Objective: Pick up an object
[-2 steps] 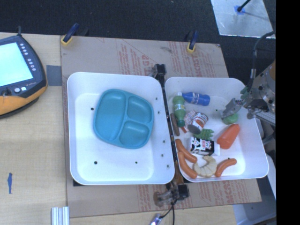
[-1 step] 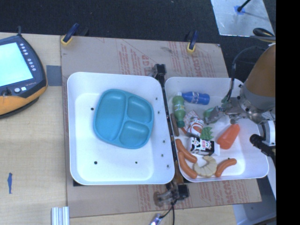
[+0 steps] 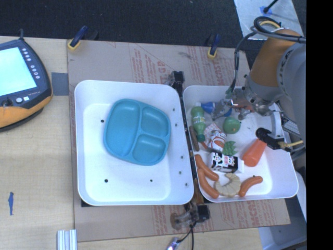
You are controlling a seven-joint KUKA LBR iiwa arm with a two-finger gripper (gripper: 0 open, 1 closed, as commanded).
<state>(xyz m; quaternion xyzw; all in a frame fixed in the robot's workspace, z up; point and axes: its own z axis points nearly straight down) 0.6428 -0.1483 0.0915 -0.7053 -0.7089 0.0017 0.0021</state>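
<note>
The counter (image 3: 41, 165) carries two shallow white bins side by side. The left bin (image 3: 88, 181) holds a blue divided plate (image 3: 138, 132) alone; the right bin (image 3: 281, 184) holds every candidate for the pick, crowded toward its left and near sides. Nothing is lifted yet, so the task looks to be at its approach stage, with the grasp and the raise both left to do.

The arm (image 3: 270, 66) reaches in from the right and bends down over the far part of the right bin, its orange band above the wrist. The tool (image 3: 237, 104) hangs low there, just above a small green ball (image 3: 232, 124) and near a green bottle (image 3: 198, 117); whether it is released or clenched I cannot tell.

Farther off lie an orange carrot-shaped piece (image 3: 254, 153), a black-and-white carton (image 3: 225, 162), and sausages (image 3: 206, 177) along the near edge.
</note>
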